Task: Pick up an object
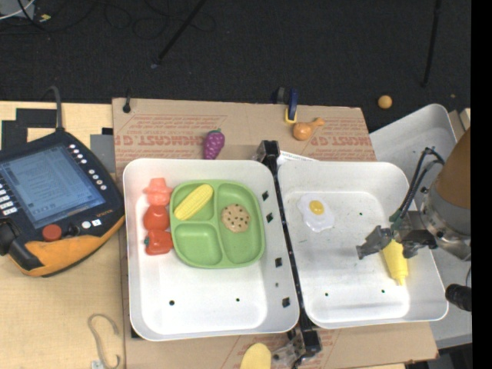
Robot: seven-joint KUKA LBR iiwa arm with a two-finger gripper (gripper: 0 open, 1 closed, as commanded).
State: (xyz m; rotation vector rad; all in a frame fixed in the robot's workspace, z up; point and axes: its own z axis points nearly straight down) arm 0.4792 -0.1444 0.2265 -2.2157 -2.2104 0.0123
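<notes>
Gripper low in right white bin, lower right of frame; fingers straddling yellow plastic squeeze bottle, apparently closing, grip unconfirmed.

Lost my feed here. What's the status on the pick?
Claw low in the right bin, at the yellow bottle. No grasp confirmed. Fried egg lies apart to the left, nothing blocking.

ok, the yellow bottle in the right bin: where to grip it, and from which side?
Grip the bottle across its body, coming from above. It lies flat on the bin floor, its long axis running roughly up-down in the view, so probably close the fingers across the narrow width.
</notes>
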